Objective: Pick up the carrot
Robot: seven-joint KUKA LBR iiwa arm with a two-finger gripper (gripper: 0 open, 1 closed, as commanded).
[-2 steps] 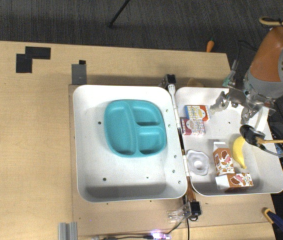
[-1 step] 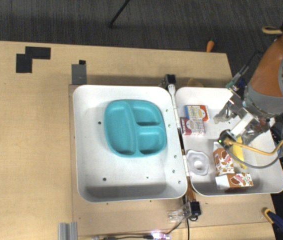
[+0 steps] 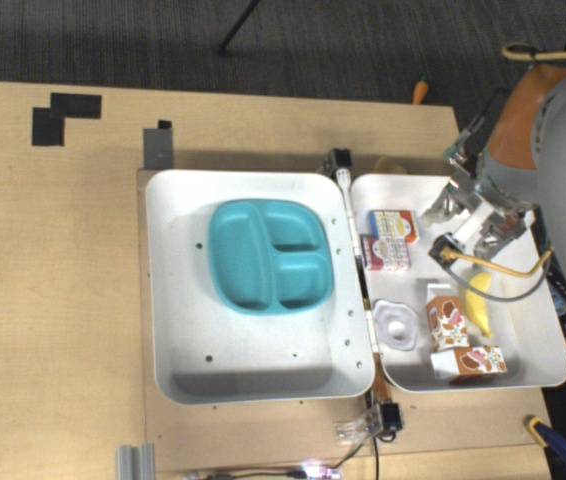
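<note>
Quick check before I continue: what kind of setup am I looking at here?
Probably a robotics lab bench for pick-and-place trials: two white bins side by side on a wooden bench, toy food such as a banana, a teal divided plate, and loose cabling at the front edge.

A single fixed camera looks down at a slant on the bench (image 3: 53, 268) from moderate height, probably from its near edge, framing both white bins (image 3: 178, 368) whole.

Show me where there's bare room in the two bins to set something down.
Left bin: bare floor all around the teal divided plate, widest along the near wall. Right bin: crowded with cartons, a clear cup and a banana, under the gripper.
</note>
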